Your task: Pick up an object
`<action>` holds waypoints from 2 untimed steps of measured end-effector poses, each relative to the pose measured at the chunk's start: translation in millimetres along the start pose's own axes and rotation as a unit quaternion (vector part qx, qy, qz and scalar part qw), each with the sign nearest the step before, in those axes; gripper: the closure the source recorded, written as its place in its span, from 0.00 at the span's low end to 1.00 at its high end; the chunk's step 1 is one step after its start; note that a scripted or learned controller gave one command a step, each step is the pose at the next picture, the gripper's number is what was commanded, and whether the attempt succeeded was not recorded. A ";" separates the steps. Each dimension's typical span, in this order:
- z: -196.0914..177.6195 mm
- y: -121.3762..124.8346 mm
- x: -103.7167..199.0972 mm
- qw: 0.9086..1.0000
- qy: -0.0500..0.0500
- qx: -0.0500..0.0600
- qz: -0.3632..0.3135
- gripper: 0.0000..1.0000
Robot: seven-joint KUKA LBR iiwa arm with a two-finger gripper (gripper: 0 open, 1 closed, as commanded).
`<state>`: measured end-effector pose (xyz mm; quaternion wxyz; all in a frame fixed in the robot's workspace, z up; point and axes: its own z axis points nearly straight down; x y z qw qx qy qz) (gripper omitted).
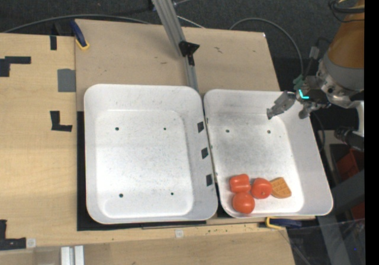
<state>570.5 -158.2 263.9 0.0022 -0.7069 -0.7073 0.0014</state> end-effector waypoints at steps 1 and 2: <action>-2.3 0.7 0.0 1.000 0.000 -0.002 -0.001 0.00; 50.9 3.2 10.4 1.000 0.000 0.001 0.000 0.00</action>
